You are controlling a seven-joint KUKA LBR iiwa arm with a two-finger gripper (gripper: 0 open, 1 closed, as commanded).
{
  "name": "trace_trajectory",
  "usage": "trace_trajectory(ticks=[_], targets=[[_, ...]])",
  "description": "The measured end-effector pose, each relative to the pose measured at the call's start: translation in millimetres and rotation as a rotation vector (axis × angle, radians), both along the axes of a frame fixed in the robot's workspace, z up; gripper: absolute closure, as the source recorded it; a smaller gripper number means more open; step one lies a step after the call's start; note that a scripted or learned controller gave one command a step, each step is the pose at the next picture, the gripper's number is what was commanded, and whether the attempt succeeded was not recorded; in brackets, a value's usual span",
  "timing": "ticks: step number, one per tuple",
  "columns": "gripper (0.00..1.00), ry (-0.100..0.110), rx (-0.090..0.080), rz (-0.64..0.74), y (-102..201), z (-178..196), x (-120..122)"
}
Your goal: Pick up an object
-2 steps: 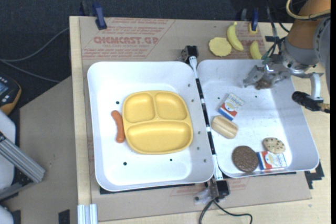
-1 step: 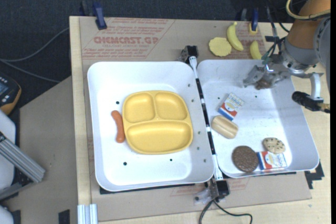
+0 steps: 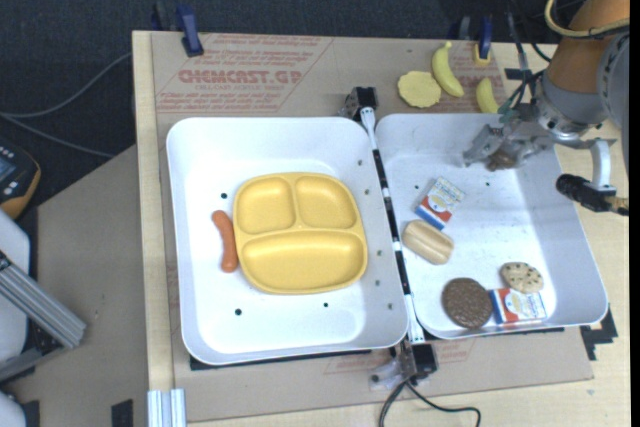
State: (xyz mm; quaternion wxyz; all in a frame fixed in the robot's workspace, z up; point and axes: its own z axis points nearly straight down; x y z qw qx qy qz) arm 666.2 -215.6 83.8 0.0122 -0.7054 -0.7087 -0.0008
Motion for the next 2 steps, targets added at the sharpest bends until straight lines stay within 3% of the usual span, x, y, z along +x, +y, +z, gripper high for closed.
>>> trace_trajectory(ticks=[2], targets=[[0.00,0.000,0.000,0.000,-0.1,0.0,0.0]])
